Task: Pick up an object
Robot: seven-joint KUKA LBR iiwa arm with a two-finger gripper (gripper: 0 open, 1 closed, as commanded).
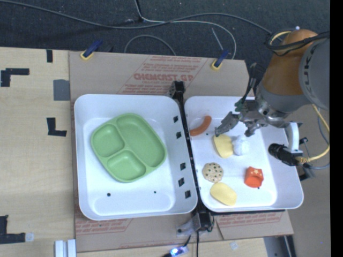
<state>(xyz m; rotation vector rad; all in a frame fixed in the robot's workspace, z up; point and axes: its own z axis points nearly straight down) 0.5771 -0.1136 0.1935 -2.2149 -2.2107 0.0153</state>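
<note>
One yellow wedge (223, 146) beneath open jaws

1. A robotics lab test bench.
2. Two white bins (86, 159) sit side by side on cardboard (161, 74), held by clamps (91, 48) at the far edge.
3. Loose cables (161, 20) trail over dark floor beyond.
4. A grey and orange arm (292, 71) reaches in from the right.
5. Toy food (223, 193) fills the right bin.
</note>
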